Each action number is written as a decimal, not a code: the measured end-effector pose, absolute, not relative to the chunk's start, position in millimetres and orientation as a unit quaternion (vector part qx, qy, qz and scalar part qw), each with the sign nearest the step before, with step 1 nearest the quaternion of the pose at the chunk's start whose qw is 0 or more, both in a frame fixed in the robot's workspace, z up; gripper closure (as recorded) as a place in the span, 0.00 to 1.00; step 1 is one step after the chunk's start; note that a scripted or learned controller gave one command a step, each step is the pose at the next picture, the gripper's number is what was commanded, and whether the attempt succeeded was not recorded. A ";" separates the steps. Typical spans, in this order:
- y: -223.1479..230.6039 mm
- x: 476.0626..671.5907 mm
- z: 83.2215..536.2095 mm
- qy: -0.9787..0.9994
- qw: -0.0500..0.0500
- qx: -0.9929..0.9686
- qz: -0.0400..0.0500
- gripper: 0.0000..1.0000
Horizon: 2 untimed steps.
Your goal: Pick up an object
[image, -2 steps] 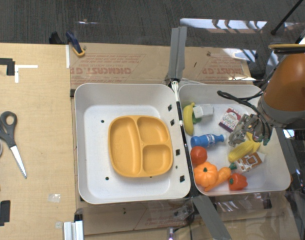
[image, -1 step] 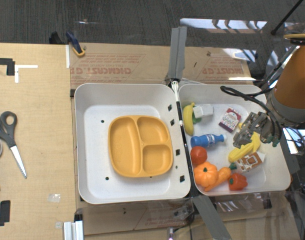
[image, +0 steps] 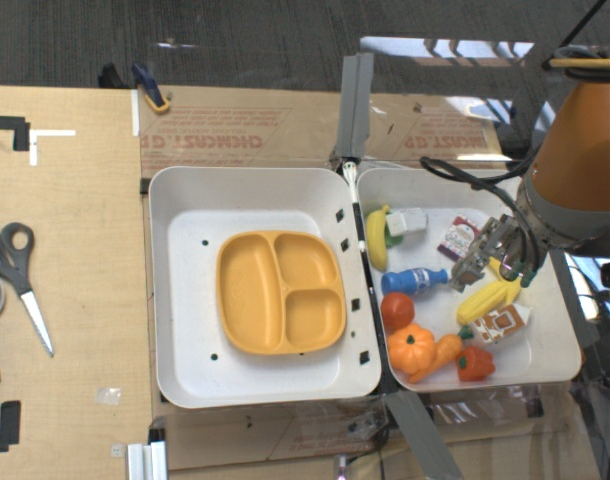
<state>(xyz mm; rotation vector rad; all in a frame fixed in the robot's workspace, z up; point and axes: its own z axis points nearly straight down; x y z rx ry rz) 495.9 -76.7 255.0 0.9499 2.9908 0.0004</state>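
Note:
The right bin [image: 555, 368] holds a heap of toy food. My gripper [image: 492, 253] hangs low over its right half, between a red and white packet [image: 458, 236] and a yellow banana [image: 488, 300]. A blue bottle [image: 415, 281] lies just left of the gripper. Along the bin's near side lie a red tomato [image: 397, 311], an orange pumpkin [image: 412, 351], a carrot [image: 447, 349], a red pepper [image: 475, 364] and a small carton [image: 504, 322]. At the far left of the bin are a yellow fruit [image: 376, 238] and a white block [image: 408, 223].
The left bin [image: 175, 298] bears an orange divided plate [image: 281, 291]. Scissors [image: 23, 283] lie on the wooden bench at the left. A grey divider bar [image: 354, 108] runs between the bins at the back. The arm's orange band [image: 585, 148] looms over the right bin's far corner.

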 end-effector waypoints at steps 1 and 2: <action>-70.1 563.4 238.9 0.965 0.001 0.263 0.000 1.00; -21.5 612.8 284.8 0.957 0.002 0.291 0.000 1.00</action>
